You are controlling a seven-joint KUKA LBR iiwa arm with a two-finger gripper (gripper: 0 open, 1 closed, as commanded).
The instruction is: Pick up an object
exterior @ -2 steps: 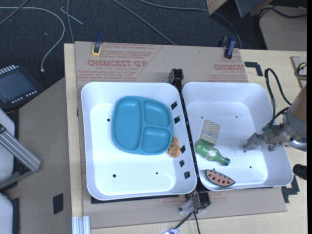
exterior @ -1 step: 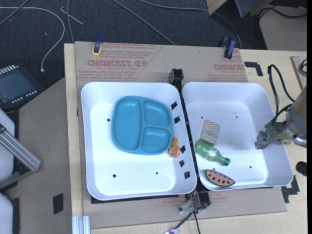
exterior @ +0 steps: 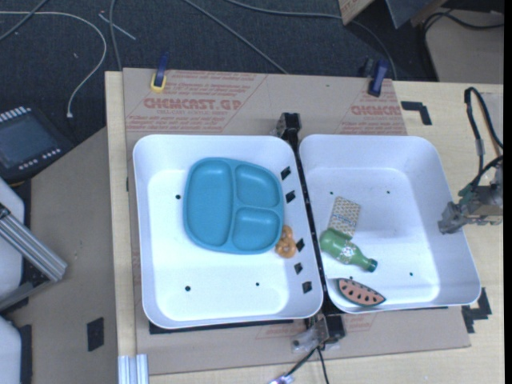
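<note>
Left bin (exterior: 160, 238) holds the blue plate (exterior: 234, 206), with a small orange piece (exterior: 286, 244) touching its right edge. In the right bin (exterior: 424, 214): green bottle (exterior: 347, 250) near the middle, watermelon slice (exterior: 360, 293) at the front rim, patterned card (exterior: 345, 212) just behind the bottle. My gripper (exterior: 460, 211) sits off the right bin's right rim — can't tell its state from here.

You've got two white bins, left bin (exterior: 152, 238) and right bin (exterior: 424, 174), smooth glossy plastic. Blue divided plate (exterior: 232, 205) looks matt plastic. Green bottle (exterior: 346, 249) shiny, plastic-looking. Desk (exterior: 200, 102) is raw, matt, printed cardboard. Floor (exterior: 240, 14) is dark rough carpet.
</note>
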